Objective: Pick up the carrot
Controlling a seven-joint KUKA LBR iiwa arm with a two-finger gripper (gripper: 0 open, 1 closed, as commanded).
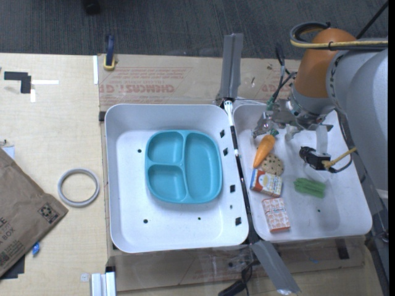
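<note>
Orange and tapered, the carrot point(264, 149) is lying in the right bin point(345, 227), near its ten o'clock corner, thick end pointing to one o'clock and tip to seven. It looks like a small toy, smooth and bright. It is touching the bin floor, so the lift is not yet done. At its twelve o'clock the claw point(270, 128) is hanging just above its thick end; I cannot tell if it is grasping anything. At the carrot's six o'clock a cookie point(272, 164) and two small cartons point(268, 182) are lying; at four o'clock, a green piece point(309, 187). The blue plate point(184, 166) is sitting in the left bin point(123, 214).
</note>
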